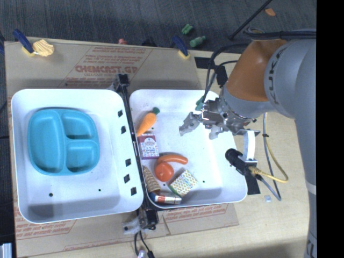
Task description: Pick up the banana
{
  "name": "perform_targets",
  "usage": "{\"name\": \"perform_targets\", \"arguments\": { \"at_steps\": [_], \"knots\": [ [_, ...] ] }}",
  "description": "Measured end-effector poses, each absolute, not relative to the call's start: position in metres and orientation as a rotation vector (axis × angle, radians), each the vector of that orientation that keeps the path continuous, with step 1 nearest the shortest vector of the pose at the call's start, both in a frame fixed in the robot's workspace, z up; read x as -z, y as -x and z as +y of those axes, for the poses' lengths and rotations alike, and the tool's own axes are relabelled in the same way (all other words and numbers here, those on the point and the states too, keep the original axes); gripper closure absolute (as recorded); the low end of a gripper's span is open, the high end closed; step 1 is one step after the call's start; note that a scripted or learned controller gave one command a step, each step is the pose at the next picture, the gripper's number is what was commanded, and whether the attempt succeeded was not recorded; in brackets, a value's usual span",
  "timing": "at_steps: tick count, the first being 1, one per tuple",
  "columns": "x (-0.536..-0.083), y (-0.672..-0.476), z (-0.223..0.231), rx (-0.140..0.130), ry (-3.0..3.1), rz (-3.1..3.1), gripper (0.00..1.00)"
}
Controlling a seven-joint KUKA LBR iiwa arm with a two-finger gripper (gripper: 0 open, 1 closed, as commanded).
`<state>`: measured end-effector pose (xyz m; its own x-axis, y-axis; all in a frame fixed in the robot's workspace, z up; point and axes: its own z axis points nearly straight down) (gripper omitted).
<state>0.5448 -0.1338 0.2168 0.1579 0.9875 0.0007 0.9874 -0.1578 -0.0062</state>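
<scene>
The only banana-shaped piece is a curved orange item lying flat in the middle of the right bin. It rests just above a round red-orange tomato. My gripper hovers over the bare floor of the right bin, up and to the right of that curved piece and apart from it. Its two grey fingers are spread open with nothing between them. The grey arm with the orange band comes in from the right.
A carrot, a small red box, a patterned packet, a cone and a dark tube crowd the right bin's left side. A blue divided tray sits in the left bin.
</scene>
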Motion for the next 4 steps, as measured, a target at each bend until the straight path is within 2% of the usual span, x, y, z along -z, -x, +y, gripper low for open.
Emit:
{"name": "perform_targets", "arguments": {
  "at_steps": [1, 2, 3, 4],
  "knots": [
    [-0.191, -0.54, -0.062, -0.004, 2.073, -2.355, 0.0],
    [-0.192, -0.514, -0.002, -0.004, 2.08, -2.349, 0.0],
    [-0.205, -0.547, -0.026, -0.003, 2.014, -2.408, 0.0],
    [-0.191, -0.507, 0.044, -0.007, 2.188, -2.247, 0.0]
  ]
}}
